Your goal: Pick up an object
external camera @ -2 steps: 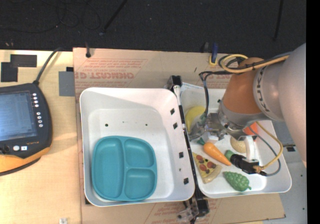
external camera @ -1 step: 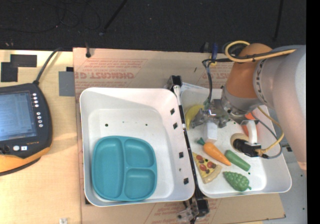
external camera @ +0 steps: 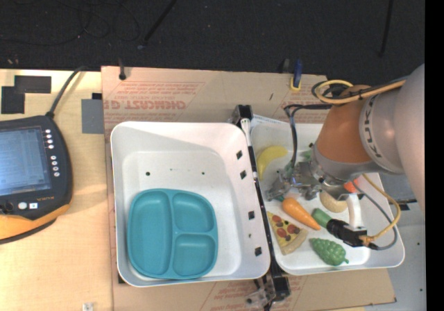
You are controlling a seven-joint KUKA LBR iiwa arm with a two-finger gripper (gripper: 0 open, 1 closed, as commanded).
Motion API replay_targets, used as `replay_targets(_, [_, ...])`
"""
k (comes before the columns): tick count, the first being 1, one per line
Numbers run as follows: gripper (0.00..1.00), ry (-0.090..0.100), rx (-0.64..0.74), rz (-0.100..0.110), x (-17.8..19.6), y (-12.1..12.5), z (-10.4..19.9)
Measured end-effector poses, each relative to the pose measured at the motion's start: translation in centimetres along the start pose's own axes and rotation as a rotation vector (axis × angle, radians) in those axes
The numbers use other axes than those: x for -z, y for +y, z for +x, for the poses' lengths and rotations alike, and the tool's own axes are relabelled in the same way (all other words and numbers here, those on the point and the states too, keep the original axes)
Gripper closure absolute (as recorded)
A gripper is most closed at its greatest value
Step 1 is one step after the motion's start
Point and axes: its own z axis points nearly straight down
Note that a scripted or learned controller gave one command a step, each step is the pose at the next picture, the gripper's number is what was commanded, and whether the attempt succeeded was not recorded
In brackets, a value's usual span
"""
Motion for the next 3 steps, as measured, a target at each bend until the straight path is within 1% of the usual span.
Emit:
replay_targets(1, [0.00, -0.003, 0.003, -0.011, 0.2, 6.7, -2.2])
replay_targets(2, [0.00, 0.000, -0.002, 0.001, 0.0, 0.0, -1.0])
replay_targets(3, [0.00, -0.003, 0.003, -0.010, 0.2, 6.1, -3.2])
